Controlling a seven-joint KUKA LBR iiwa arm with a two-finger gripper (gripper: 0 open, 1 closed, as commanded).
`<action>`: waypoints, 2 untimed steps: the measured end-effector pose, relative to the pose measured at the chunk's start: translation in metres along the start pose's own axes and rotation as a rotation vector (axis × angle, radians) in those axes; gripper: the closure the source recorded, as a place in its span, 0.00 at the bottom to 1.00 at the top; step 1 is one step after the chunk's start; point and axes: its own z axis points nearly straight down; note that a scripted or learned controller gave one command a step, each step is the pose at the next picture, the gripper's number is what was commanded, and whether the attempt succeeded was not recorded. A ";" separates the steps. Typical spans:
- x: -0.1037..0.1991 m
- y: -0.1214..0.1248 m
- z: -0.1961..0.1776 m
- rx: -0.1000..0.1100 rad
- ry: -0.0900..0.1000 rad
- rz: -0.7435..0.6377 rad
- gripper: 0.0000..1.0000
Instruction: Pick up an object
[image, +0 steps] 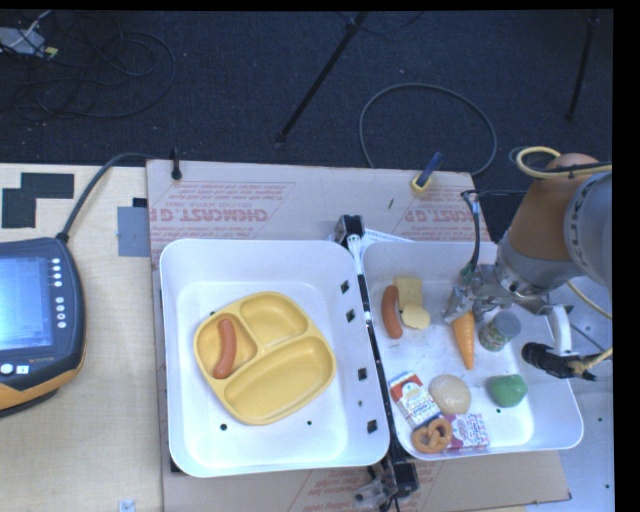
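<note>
The right bin (556, 428) holds an orange carrot (466, 344), a brown sausage (391, 311), a yellow cheese wedge (409, 300), a green round piece (508, 390), a beige egg-shaped piece (450, 393), a pretzel (433, 436) and two small packets (412, 398). My gripper (470, 303) hangs low over the bin, right at the carrot's thick upper end. The grey arm with its orange band (545, 215) comes in from the right. The carrot lies on the bin floor.
The left bin (182, 400) carries a yellow divided plate (285, 378) with a second sausage (227, 347) in its left compartment. A grey round piece (496, 332) sits just right of the carrot. A teach pendant (30, 315) lies at the far left.
</note>
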 end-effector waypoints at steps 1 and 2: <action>0.066 0.029 -0.032 -0.005 -0.005 -0.012 1.00; 0.144 0.009 -0.094 -0.006 -0.004 -0.013 1.00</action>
